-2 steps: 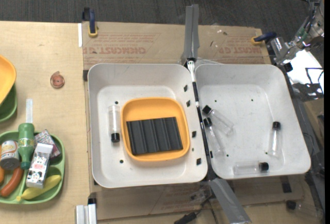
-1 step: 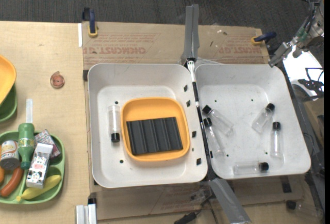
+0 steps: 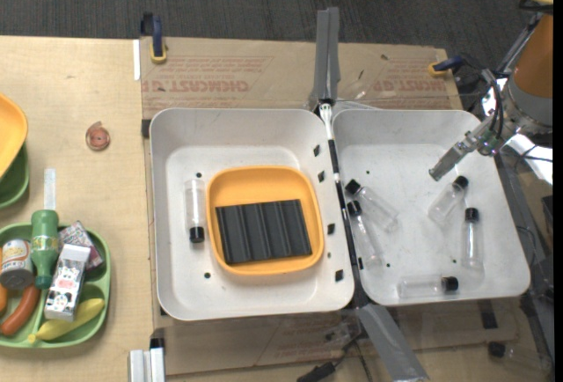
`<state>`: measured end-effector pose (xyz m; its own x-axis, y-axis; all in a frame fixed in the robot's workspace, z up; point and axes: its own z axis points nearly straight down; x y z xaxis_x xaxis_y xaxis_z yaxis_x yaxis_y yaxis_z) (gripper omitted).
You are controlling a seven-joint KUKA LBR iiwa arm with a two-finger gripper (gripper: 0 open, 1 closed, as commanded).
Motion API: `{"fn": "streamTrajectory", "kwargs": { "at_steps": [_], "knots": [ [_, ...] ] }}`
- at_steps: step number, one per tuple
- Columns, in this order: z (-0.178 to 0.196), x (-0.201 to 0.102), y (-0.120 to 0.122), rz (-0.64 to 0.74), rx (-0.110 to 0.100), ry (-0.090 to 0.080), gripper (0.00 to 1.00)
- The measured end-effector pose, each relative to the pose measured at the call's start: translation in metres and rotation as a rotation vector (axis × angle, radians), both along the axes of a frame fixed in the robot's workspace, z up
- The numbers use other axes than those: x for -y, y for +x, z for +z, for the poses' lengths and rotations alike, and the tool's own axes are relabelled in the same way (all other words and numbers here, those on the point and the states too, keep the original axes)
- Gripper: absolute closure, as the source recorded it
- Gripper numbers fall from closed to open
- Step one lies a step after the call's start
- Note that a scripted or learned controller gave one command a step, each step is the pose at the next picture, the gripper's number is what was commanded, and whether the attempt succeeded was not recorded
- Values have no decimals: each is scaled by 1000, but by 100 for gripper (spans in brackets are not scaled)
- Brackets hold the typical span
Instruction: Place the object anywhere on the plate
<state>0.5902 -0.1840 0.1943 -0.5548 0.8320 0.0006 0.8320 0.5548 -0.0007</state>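
Note:
An orange plate (image 3: pixel 264 179) lies in the left bin (image 3: pixel 167 195). A dark ribbed rectangular block (image 3: pixel 263 229) rests flat on the plate. Beside the plate's left edge lies a clear vial with a black cap (image 3: pixel 193 209), on the bin floor. The right bin (image 3: pixel 422 138) holds several more clear black-capped vials, among them one (image 3: pixel 371 204) near its left wall, one (image 3: pixel 447 200) in the middle and one (image 3: pixel 472 238) at the right. My gripper (image 3: pixel 440 169) hangs over the upper right part of the right bin, just above the middle vial, pointing down-left. Nothing is seen held in it.
A further vial (image 3: pixel 427 286) lies along the right bin's front wall. A metal divider (image 3: pixel 326 55) stands between the bins at the back. On the bench at far left sit a green tray of toy food (image 3: pixel 48 288) and a yellow bowl (image 3: pixel 9 138).

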Motion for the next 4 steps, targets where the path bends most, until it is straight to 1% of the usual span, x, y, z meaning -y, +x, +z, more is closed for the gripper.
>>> {"fn": "streamTrajectory", "kwargs": {
  "at_steps": [1,2,3,4],
  "knots": [
    [9,1,0,-3,2,-1,100],
    [5,39,65,231,4,-2,100],
    [101,37,45,391,5,-2,100],
    [101,37,45,391,5,-2,0]
  ]
}}
